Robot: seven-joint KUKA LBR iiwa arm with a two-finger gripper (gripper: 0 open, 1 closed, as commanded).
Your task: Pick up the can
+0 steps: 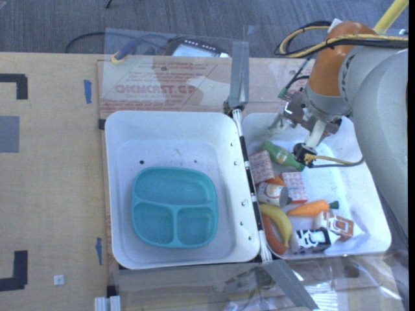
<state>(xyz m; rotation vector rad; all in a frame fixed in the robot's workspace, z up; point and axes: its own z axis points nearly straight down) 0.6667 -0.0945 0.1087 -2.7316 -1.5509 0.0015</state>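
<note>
Here, the left bin [120, 173] holds a teal divided plate [174, 207]. Across the divider, the right bin [369, 193] is crowded. A red-and-white packet [261, 166] lies by its left wall, and the can [271, 192], white and orange, sits just below it, above a banana [275, 220]. A green bottle [283, 155] lies further in. The gripper [292, 118] hangs over the bin's far end, apart from the can; whether its jaws are open cannot be told. A carrot [310, 207] lies to the right of the can.

Can [272, 192]: white-orange, lying on side, right bin [364, 188], near left wall.
</note>
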